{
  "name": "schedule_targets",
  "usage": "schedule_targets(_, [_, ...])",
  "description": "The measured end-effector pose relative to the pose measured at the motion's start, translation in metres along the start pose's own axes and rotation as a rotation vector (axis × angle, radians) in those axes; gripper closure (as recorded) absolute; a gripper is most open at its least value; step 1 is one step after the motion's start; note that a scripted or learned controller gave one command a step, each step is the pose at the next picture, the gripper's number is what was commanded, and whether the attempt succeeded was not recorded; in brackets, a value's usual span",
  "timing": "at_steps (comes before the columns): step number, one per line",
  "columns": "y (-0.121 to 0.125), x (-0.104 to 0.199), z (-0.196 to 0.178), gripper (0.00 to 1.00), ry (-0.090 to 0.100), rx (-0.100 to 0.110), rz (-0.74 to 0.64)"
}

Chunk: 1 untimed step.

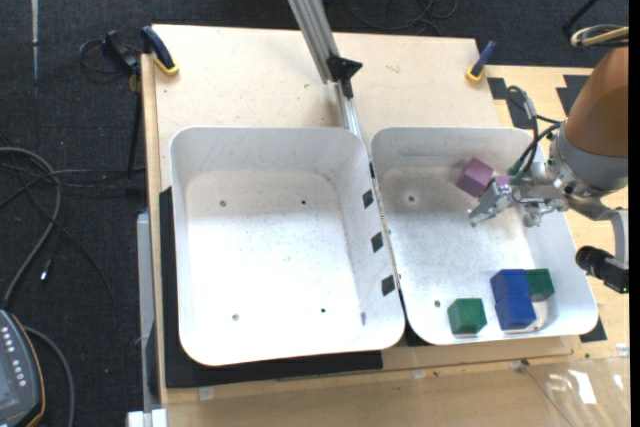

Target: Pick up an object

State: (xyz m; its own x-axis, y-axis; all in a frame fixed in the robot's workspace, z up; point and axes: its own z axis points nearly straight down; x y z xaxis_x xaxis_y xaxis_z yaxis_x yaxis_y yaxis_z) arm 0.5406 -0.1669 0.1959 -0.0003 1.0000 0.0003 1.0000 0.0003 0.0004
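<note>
A purple block (pixel 476 177) lies in the upper middle of the right bin (pixel 430 147). My gripper (pixel 487 206) reaches in from the right and sits just below and to the right of that block, close to it or touching it. Near the bin's front right corner a blue block (pixel 513 299) rests against a green block (pixel 540 283). A second green block (pixel 466 315) stands a little to their left.
The left bin (pixel 200 215) sits beside the right one, sharing a raised middle wall (pixel 378 235). A slanted metal bar (pixel 305 0) crosses above the bench at the back. Clamps (pixel 160 50) hold the board's far corners.
</note>
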Motion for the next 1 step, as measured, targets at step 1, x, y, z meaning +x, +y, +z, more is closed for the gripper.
schedule_targets(1, [0.0,-0.0001,0.0,0.0,0.0,0.0,0.0])
